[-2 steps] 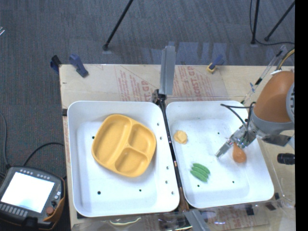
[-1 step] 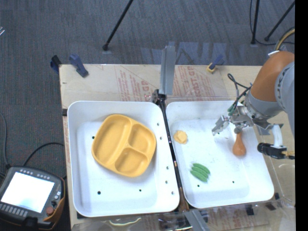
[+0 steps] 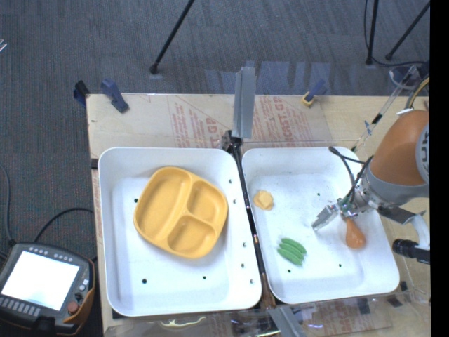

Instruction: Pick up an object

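The right bin (image 3: 280, 166) holds three small things: a pale yellow lump (image 3: 263, 200) near its left wall, a green pea pod (image 3: 292, 250) toward the front, and an orange carrot-like piece (image 3: 355, 236) at the right. My gripper (image 3: 336, 216) hangs low over the right side of this bin, and its fingers stand open. One silver finger (image 3: 323, 219) points toward the bin's middle. The other sits right at the upper tip of the orange piece. Nothing is between the fingers.
The left bin (image 3: 116, 272) carries a yellow divided plate (image 3: 181, 210). A grey upright post (image 3: 243, 104) stands behind the seam between the bins. A teach pendant (image 3: 43, 279) lies at the lower left. Cables run along the right edge near the arm.
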Controlling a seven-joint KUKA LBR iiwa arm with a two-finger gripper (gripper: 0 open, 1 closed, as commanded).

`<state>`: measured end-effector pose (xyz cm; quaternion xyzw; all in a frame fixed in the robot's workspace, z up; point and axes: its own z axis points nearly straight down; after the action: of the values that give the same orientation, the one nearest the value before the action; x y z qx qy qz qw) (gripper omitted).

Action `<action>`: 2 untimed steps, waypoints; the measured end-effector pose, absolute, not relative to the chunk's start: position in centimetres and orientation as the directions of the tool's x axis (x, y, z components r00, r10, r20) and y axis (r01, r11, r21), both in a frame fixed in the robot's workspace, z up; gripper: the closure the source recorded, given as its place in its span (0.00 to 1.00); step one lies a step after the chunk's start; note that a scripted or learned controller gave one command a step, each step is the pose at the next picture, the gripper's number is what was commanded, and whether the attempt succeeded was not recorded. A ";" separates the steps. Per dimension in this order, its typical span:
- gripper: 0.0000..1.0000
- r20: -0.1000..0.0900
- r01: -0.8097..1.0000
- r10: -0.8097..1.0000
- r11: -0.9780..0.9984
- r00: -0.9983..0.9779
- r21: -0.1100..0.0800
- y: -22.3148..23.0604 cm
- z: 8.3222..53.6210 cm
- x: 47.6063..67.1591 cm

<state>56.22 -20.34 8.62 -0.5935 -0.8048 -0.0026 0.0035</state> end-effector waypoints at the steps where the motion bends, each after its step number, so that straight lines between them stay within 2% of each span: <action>1: 1.00 0.009 0.955 0.955 0.296 -0.296 -0.005 -20.4 9.2 56.2; 2: 1.00 0.001 0.857 0.857 0.516 -0.516 -0.001 -20.4 16.0 57.4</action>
<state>57.41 -20.39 16.01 -0.4920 -0.8706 0.0001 0.0005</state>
